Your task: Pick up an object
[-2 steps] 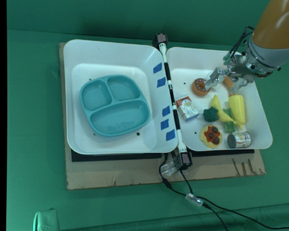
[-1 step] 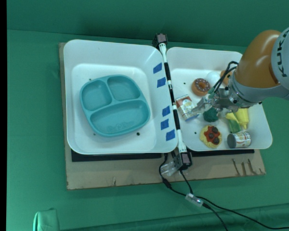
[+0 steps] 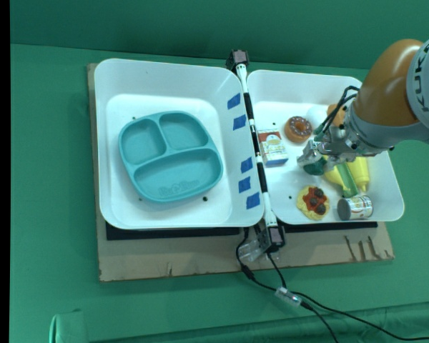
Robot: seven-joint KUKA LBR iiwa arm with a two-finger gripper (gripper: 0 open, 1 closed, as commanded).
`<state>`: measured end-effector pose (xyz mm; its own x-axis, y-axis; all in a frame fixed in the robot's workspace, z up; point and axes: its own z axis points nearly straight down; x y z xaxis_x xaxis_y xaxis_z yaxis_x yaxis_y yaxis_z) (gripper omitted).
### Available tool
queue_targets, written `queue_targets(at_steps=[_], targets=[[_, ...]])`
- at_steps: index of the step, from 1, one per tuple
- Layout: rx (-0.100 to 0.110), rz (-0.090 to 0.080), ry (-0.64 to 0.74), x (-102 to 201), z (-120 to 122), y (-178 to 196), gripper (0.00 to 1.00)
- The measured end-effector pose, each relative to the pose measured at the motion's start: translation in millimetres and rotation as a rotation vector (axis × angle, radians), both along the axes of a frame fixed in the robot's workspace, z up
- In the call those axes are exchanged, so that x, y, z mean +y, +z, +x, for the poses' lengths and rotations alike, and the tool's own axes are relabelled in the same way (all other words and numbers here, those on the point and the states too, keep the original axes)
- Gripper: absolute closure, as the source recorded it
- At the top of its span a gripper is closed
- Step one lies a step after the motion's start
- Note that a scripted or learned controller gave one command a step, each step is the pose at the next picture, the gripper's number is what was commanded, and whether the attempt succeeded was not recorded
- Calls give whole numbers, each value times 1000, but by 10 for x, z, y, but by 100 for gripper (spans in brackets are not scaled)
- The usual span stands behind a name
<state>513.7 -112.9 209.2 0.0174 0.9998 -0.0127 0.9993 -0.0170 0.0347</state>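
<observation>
You have two white bins: left bin at 9 o'clock, right bin at 3. One teal divided plate. One doughnut, one small carton, one pizza, one tin can, one yellow bottle.

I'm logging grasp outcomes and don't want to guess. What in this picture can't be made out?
- Gripper: in the camera view, the wrist covers its fingers, so a grasp can't be judged.
- Dark green object beneath it: mostly hidden by the gripper.
- Orange item: largely behind the arm.
- Small carton: print too small to read.
- Yellow pieces: overlapped by the arm, shapes unclear.
</observation>
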Motion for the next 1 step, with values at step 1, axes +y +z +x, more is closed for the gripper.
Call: queue_targets(at_steps=[1], targets=[[23, 7, 11, -20, 274, 1358, 100]])
